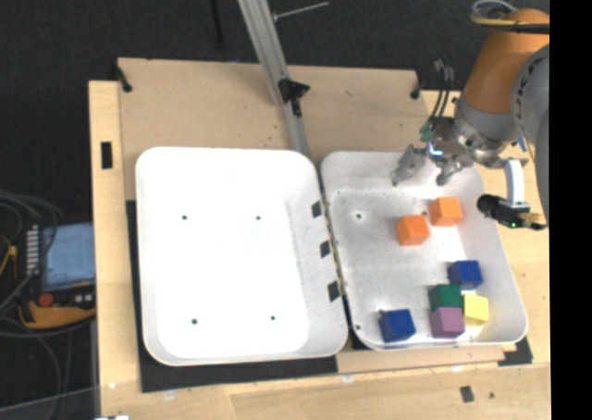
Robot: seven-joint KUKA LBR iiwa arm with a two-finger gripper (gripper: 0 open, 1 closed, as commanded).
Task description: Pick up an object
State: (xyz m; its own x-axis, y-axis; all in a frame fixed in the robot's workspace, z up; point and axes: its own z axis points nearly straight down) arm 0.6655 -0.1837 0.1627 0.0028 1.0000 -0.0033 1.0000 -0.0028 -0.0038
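Two orange blocks (413, 229) sit just below the gripper (428, 166) in the right bin (370, 178). Its fingers are spread and hold nothing. The arm (495, 76) leans in.

A pale wooden counter (185, 104) stands on a dark carpeted floor (92, 2). A slanted metal rail (264, 34) rises from the counter's back part. On the floor to the left lie dark cables (28, 215) and a handheld pendant with a blue screen (65, 265).
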